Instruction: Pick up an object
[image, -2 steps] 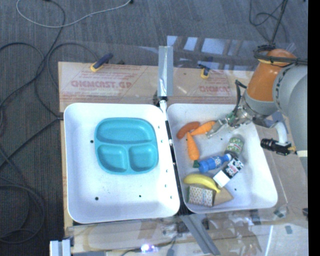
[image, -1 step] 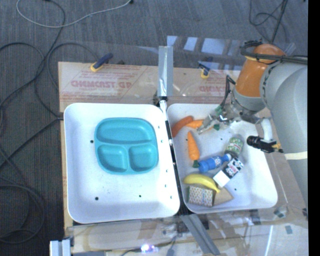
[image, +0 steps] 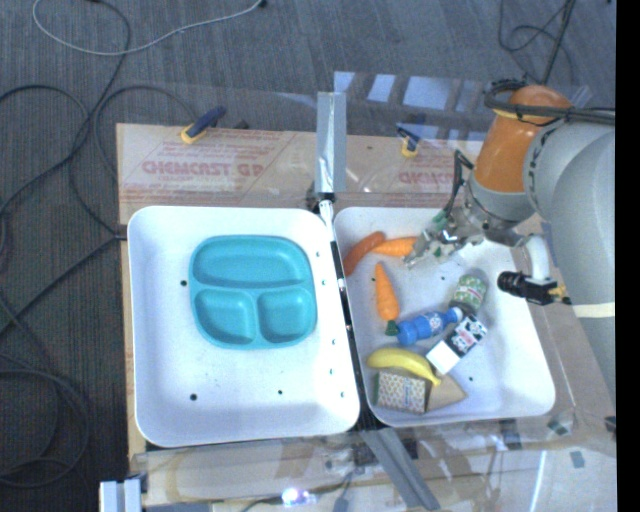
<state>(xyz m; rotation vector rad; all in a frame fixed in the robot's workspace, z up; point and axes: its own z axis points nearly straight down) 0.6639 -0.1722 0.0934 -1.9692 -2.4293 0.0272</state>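
Arm (image: 520, 150): grey with orange band, reaching in from the right over the upper part of the right bin.
Gripper (image: 432, 243): low over the right bin (image: 520, 395), tips just beside the orange carrot's right end; released or clenched, cannot tell.
Carrots: one (image: 397, 247) near the gripper, one (image: 361, 251) slanted against the bin's left wall, one (image: 386, 291) upright below them.
Other objects: blue bottle (image: 428, 325), green can (image: 467, 292), banana (image: 400, 362), small black-and-white carton (image: 455, 345), tan wedge (image: 410, 392) at the lower edge.
Left bin (image: 160, 400): holds a teal divided tray (image: 254, 290).
Bench (image: 200, 170): brown board beneath both bins.
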